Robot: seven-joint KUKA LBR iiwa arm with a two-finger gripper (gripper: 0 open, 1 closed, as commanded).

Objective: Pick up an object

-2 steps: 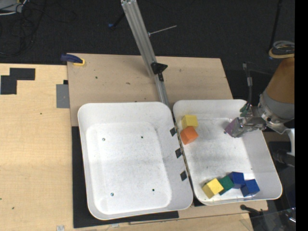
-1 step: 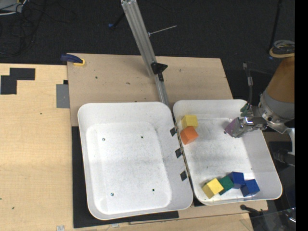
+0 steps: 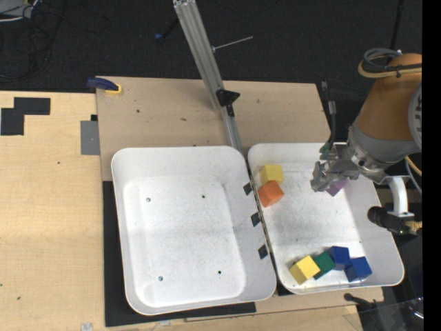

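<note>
- Now arm (image 3: 389, 116) reaches in from the right, orange band above the wrist, wrist bent down over the right bin (image 3: 382, 271).
- Pincer (image 3: 326, 181) hangs low over that bin's upper part, fingers pointing down and left.
- Purple block (image 3: 337, 185) sits at the fingertips, touching them; appears gripped, though the fingers are partly blurred.
- Left of pincer: yellow block (image 3: 271, 174) with orange block (image 3: 270, 194) just below it, touching.
- Below pincer, well apart: yellow cube (image 3: 304, 268), green block (image 3: 324, 262), two blue blocks (image 3: 349, 263) clustered.
- Far left: left bin (image 3: 124, 164).
</note>
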